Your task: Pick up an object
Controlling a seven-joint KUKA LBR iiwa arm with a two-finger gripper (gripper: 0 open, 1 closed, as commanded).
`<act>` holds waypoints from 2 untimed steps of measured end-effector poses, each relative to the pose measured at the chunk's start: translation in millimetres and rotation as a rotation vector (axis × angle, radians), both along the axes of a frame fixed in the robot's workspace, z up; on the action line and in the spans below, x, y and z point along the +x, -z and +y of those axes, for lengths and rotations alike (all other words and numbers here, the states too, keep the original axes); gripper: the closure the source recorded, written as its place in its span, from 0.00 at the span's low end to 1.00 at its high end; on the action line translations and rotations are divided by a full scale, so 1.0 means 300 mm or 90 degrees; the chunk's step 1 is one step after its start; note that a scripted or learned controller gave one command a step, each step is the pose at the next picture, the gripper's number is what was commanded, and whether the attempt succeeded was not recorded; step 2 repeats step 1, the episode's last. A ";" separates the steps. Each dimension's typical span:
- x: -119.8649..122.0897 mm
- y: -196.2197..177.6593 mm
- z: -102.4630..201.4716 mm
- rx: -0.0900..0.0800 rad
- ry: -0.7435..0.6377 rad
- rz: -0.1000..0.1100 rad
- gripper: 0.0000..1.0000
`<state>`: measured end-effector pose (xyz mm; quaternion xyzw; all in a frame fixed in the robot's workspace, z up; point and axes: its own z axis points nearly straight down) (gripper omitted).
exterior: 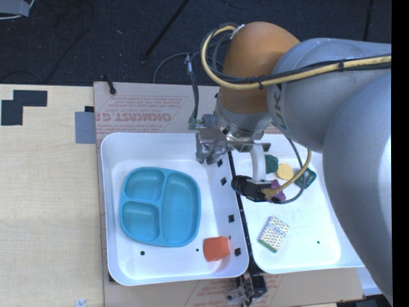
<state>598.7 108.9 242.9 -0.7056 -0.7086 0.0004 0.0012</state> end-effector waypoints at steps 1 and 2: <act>-0.002 0.001 -0.005 -0.001 0.001 0.001 0.00; -0.002 0.001 -0.005 -0.001 0.001 0.001 0.00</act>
